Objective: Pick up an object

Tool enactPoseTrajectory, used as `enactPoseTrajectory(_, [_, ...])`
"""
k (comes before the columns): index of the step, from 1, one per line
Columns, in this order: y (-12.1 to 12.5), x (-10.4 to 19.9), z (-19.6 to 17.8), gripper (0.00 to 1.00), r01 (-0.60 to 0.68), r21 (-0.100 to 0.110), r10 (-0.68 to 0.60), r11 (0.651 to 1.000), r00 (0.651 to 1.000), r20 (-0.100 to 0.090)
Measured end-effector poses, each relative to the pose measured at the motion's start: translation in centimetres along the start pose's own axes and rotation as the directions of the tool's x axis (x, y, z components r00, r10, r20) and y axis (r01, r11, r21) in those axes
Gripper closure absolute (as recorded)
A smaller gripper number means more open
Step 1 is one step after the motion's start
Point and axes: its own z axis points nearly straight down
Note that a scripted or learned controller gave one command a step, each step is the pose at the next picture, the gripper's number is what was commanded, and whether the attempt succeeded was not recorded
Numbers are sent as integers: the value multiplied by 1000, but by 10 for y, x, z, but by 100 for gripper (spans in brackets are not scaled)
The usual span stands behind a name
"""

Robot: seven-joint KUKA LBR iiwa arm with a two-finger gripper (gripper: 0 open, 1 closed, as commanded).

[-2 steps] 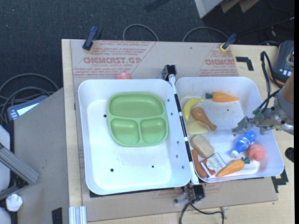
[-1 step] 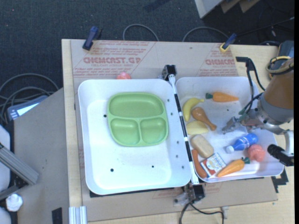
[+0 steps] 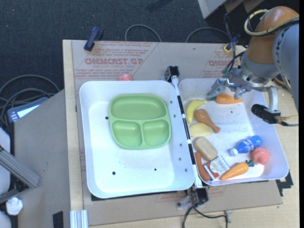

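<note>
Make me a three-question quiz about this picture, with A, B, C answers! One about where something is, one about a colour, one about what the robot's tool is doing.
1. Where is the green divided tray?
A. In the left bin
B. In the right bin
C. On the floor

2. What colour is the small bottle?
A. Red
B. Blue
C. Yellow

3. Where is the tool right now?
A. Over the green tray
B. At the far end of the right bin, by an orange item
C. Outside both bins, over the carpet

Answers:
1. A, the tray lies in the left bin.
2. B, its body is blue with a white cap.
3. B, it sits low in the right bin, next to the orange item.
</note>
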Motion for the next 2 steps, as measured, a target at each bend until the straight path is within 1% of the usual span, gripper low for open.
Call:
enactPoseTrajectory(1, [18,-56,53,0,-2,5,2,1000,1000,4])
enactPoseTrajectory(2, [23,-55,34,100,3,-9,-3,1000,1000,7])
